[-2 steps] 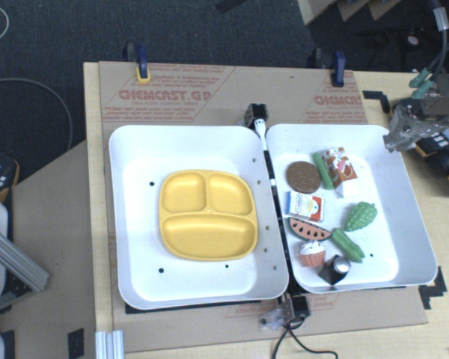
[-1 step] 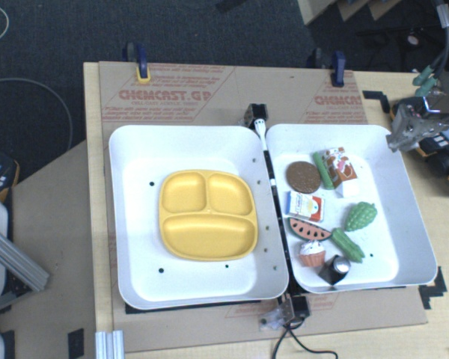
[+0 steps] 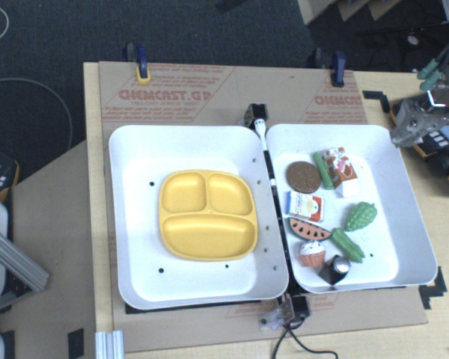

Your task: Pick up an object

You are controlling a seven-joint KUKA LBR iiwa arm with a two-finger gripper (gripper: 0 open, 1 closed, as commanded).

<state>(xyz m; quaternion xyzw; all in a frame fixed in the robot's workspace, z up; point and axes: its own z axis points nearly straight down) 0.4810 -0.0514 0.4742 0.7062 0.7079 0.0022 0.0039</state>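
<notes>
- picked up yet?
- no. toys (image 3: 325,212) all lying in right bin (image 3: 404,223), near yellow tray (image 3: 207,214) in left bin (image 3: 131,200).
- gripper (image 3: 415,122)?
- parked past bin's far corner - can't tell open or shut. next: come over, drop onto one toy.

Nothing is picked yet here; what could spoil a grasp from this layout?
1. The toys crowd the right bin: the watermelon slice, cupcake and carton nearly touch, so a grasp may nudge or catch two.
2. The brown disc lies flat, likely hard to pinch.
</notes>
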